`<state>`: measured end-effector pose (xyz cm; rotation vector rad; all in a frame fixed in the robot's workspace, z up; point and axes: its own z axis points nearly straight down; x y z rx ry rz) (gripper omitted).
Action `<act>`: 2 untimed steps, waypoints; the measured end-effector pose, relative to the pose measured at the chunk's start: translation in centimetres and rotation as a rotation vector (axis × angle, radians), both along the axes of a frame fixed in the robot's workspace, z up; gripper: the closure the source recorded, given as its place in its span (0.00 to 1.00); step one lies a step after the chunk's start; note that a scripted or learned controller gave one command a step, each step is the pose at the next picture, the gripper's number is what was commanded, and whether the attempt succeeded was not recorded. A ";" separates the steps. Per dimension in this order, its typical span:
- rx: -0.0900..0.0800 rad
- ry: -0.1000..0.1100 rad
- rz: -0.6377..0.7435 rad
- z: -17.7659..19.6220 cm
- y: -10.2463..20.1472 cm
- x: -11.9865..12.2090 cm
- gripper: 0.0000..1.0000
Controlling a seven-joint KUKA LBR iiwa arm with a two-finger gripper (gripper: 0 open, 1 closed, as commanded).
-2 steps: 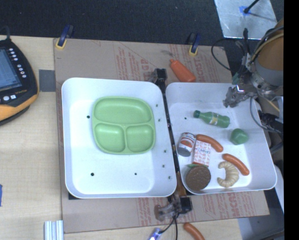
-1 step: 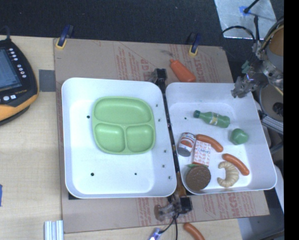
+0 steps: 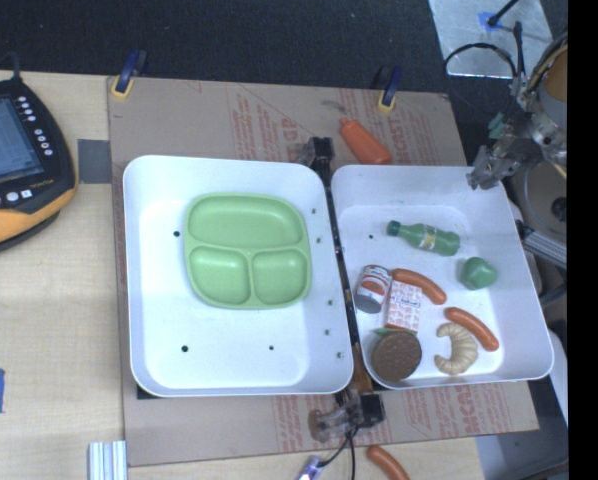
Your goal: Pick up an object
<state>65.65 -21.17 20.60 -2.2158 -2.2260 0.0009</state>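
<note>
arm: enters fr right | claw [image 3: 482,171]: low, upper-right of view

Illumination is even and fairly bright across the worktop [image 3: 49,308], with no strong directional source evident. The left bin [image 3: 154,363] and right bin [image 3: 364,198] read near-white and slightly overexposed, so surface detail is lost. Shadows are soft and short (faintly visible under the green divided plate [image 3: 247,249]). The dark floor [image 3: 259,18] at top is underexposed. Overall sharpness is moderate; small items in the right bin appear slightly soft, with compression noise along edges.
</note>
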 end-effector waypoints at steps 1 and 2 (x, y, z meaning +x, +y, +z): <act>-0.001 0.004 0.001 -5.6 3.2 -0.5 0.00; -0.001 0.005 -0.001 -10.1 -0.1 -0.1 0.00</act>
